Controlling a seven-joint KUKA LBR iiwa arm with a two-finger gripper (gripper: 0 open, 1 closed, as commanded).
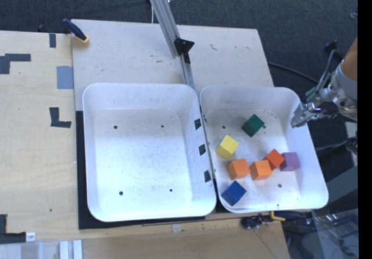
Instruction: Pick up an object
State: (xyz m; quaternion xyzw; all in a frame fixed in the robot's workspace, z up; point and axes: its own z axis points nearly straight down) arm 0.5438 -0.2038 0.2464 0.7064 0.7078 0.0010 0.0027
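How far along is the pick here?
Nothing looks picked yet: the green, yellow, blue and purple blocks and three orange ones all lie in the right bin. The hand sits at that bin's right rim, above no block. Reach, grasp and lift remain.

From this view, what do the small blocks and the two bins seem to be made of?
The blocks, such as the yellow block and the green block, look like painted wood or plastic: flat matte colour, sharp edges; which one cannot be told. The right bin and left bin look like thin moulded plastic: smooth white walls with rounded corners and scuffed, speckled floors.
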